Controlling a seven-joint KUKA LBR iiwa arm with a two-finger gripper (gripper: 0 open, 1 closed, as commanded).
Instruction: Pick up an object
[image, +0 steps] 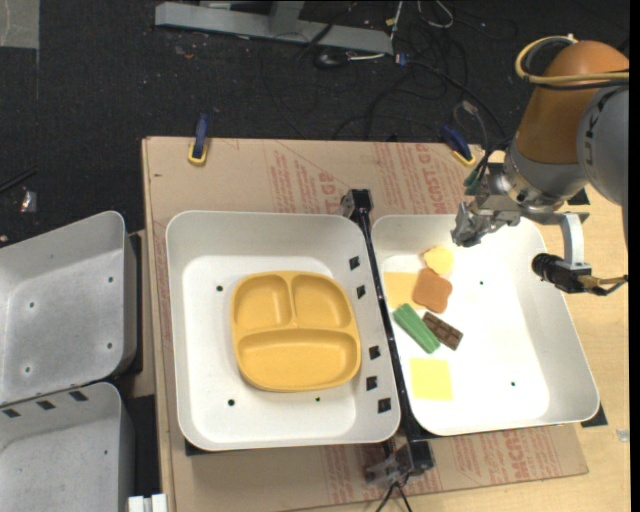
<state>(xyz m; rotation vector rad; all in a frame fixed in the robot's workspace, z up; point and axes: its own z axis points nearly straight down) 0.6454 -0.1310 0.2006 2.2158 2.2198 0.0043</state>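
My gripper (468, 234) hangs over the far part of the right bin (520, 390), just right of and above a pale yellow piece (437, 261). Below that piece lie an orange-brown block (432, 291), a green bar (414, 328), a dark brown bar (442, 330) and a flat yellow square (431, 379). A paler yellow flat piece (399, 289) lies by the bin's left wall. Nothing shows between the gripper's tips.
The left bin (200, 400) holds a yellow divided plate (295, 331). A black divider (375, 300) runs between the bins. Grey trays (60, 300) lie off the bench at the left. Blue clamps (199, 140) grip the bench's far edge.
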